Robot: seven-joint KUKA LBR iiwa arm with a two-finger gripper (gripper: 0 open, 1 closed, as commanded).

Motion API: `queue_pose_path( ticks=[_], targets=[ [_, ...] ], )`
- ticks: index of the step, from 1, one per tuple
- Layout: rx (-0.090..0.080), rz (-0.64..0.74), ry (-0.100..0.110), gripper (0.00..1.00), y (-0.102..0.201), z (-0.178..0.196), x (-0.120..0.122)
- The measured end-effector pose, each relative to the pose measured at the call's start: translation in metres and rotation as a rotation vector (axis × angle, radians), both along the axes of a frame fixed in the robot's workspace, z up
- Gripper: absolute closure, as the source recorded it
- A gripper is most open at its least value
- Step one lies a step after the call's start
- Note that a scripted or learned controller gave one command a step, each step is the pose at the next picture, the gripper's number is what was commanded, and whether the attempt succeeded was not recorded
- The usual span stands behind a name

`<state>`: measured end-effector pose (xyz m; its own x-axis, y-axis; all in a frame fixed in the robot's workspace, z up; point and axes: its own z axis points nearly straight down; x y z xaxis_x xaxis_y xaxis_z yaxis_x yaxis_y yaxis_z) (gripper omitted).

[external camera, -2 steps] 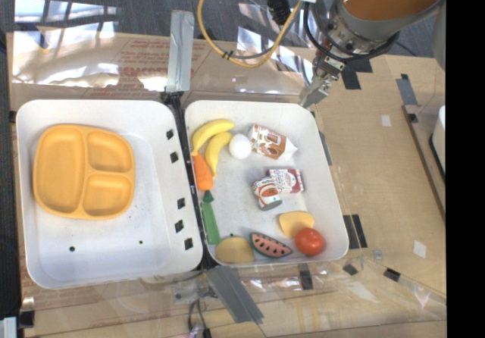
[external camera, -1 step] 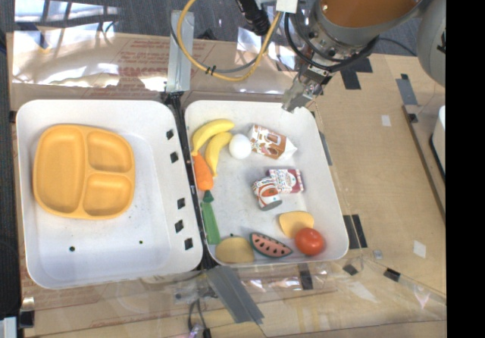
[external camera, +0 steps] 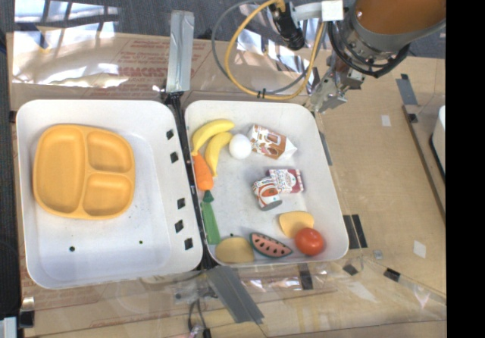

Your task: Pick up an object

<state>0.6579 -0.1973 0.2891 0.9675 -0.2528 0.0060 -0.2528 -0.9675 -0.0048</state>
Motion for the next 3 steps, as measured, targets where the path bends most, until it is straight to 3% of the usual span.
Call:
queue_pose_path(
  ticks=[1,2,3],
  targets=[
    [0.003,0.061,-0.001,1.0,0.045,-0.006,0.0],
    [0.001,-0.112,0.011,1.0,0.074,-0.004,-0.001],
    [0.0,0.057,-0.003,1.0,-0.011,0.047,0.0]
  ],
)
